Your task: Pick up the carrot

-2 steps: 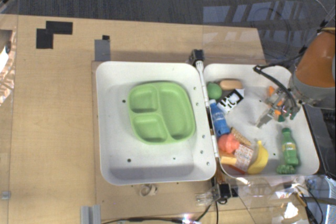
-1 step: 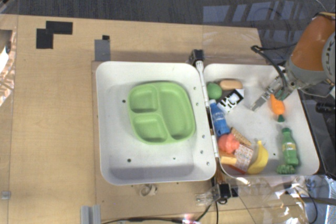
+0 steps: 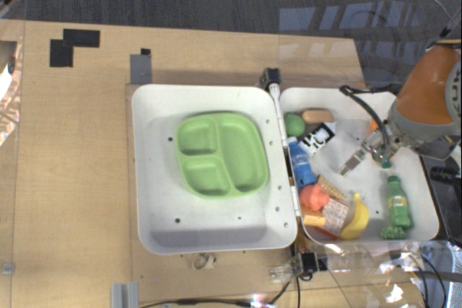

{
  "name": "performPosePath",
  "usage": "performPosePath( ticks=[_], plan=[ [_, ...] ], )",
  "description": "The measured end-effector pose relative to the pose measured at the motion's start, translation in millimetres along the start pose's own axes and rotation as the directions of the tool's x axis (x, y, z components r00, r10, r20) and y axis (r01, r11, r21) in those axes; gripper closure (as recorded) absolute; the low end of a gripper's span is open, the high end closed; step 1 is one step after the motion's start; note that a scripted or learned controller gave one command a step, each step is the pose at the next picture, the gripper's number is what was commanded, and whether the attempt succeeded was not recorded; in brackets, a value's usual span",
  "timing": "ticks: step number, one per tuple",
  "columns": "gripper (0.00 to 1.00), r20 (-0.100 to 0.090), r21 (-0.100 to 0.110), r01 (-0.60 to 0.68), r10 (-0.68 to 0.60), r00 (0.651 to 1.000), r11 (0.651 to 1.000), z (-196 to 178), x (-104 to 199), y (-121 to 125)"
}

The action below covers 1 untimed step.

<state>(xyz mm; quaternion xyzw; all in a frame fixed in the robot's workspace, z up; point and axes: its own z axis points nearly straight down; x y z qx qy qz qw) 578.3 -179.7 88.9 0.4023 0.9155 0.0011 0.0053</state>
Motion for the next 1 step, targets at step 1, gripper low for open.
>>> performPosePath(
  ticks=[1],
  plan=[
    [0.00, -0.001, 0.001, -0.088, 0.088, 0.996, 0.996, 0.3, -71.9, 41.6]
  ],
)
